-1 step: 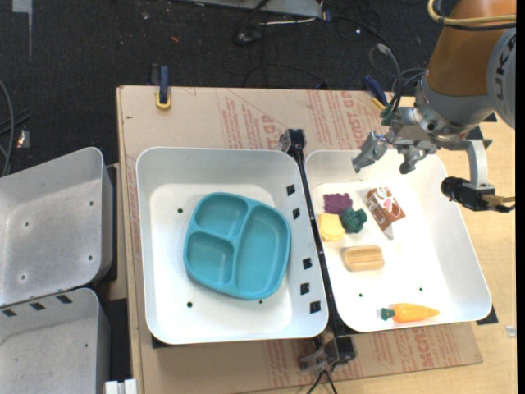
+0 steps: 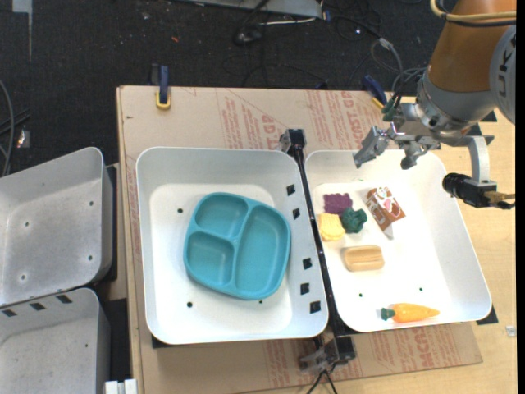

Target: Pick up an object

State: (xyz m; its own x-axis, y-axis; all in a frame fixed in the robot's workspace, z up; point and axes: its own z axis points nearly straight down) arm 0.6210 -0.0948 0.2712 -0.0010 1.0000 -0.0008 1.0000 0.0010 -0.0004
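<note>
Nearest us, glossy orange carrot [image 2: 410, 311] lies in right bin [image 2: 472, 245], beyond it tan bread block [image 2: 362, 258]; smooth teal divided tray [image 2: 238, 245] left; gripper [image 2: 390, 149] hovers above, metal fingers spread, nothing between.

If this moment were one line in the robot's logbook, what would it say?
gripper: open, above right bin's far edge, holding nothing | toys untouched | left bin: teal tray

Bright even overhead light, soft shadows, sharp focus, dark floor
</note>
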